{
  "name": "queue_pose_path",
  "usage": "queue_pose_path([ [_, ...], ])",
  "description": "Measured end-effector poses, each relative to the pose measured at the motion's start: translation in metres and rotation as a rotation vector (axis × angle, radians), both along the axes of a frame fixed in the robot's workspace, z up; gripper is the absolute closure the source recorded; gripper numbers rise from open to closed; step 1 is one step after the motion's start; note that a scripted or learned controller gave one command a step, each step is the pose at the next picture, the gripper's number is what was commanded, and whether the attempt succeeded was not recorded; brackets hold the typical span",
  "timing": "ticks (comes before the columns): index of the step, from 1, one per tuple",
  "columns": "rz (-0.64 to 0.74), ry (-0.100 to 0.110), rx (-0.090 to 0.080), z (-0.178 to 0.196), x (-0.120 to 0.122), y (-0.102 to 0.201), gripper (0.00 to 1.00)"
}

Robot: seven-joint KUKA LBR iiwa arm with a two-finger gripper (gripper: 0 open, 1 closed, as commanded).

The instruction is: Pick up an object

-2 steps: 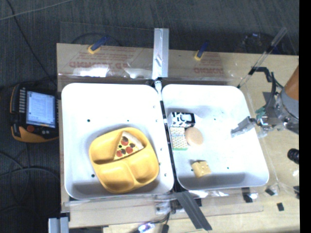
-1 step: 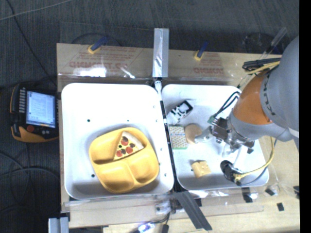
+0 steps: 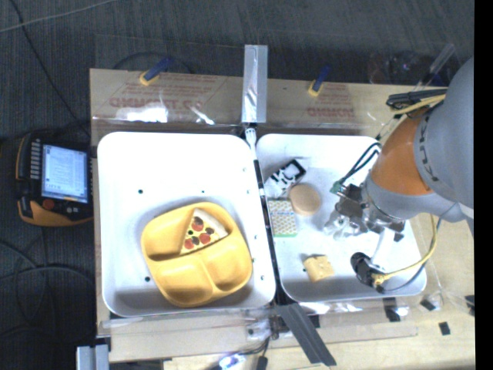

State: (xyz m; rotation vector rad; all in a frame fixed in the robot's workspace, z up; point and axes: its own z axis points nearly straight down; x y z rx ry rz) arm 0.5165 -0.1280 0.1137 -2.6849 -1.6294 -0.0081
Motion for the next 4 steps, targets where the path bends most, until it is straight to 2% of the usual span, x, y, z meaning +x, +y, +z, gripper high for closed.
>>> queue_pose_path([
  [1,0.373,0.005,-0.004,0.08,0.017,-0.024,1.0],
  [2,0.684,0.006,-0.007,0.081,0.061,-0.071,1.0],
  [3,1.218,0.0,-0.007,0.111,0.037,-0.071,1.0],
  [4,1.615,-0.003,-0.009,0.117,0.078,-0.094,1.0],
])
